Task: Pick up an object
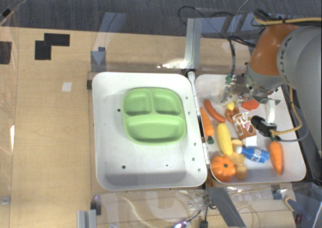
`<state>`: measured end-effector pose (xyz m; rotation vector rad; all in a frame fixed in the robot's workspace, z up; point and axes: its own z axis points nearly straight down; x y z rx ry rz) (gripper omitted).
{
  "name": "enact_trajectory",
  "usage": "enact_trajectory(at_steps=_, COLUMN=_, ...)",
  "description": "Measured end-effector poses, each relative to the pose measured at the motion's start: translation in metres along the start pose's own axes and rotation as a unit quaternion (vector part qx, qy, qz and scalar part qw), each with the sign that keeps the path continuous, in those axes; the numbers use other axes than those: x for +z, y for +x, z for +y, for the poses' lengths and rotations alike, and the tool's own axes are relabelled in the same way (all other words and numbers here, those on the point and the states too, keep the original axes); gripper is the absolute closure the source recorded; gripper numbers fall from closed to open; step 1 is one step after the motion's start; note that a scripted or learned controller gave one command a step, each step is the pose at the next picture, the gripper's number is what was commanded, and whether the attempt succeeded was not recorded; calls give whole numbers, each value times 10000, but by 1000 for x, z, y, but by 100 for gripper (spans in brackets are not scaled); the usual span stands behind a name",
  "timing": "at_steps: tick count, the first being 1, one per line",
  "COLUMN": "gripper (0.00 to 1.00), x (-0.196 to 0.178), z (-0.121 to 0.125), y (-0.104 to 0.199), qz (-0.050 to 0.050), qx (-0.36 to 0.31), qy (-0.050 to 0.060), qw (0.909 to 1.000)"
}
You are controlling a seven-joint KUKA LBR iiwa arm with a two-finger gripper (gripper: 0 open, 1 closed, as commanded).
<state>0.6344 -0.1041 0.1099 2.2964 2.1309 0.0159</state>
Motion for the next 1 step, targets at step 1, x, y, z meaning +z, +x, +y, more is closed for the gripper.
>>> enact_trajectory(at_steps=1, gripper=100, x=-127, z=14, y=69, qz=-3, qx=225, qy=34, qw=9997)
